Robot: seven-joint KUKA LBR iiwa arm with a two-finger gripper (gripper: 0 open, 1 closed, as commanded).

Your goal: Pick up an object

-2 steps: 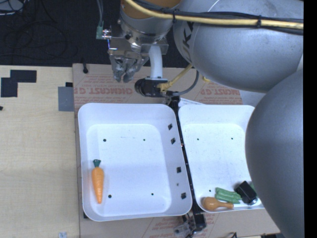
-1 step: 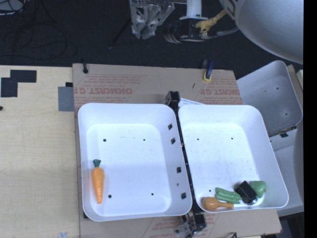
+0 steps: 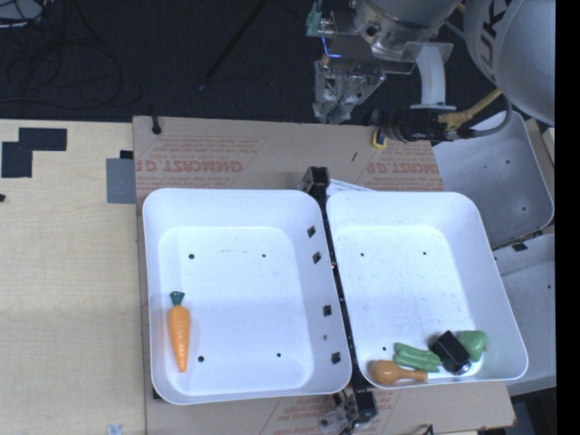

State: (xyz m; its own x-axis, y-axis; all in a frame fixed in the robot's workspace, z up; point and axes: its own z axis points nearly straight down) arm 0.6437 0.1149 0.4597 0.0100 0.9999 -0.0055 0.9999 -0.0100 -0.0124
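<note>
1. You have a toy carrot (image 3: 178, 336) at 7 o'clock in the left bin (image 3: 231, 208). It is probably light, stiff plastic and slippery, so grip across its thick orange upper body.
2. At 5 o'clock in the right bin (image 3: 408, 208), a green pod (image 3: 416, 357), a black block (image 3: 449, 351), a green piece (image 3: 473, 341) and an orange gourd-shaped toy (image 3: 394, 372) huddle together, touching.
3. The gripper (image 3: 339, 98) hangs at 12 o'clock, beyond the bins; whether it is apart or together, you cannot tell.
4. The cardboard (image 3: 227, 159) reads "CHEMCRZT, G.P", upside down.
</note>
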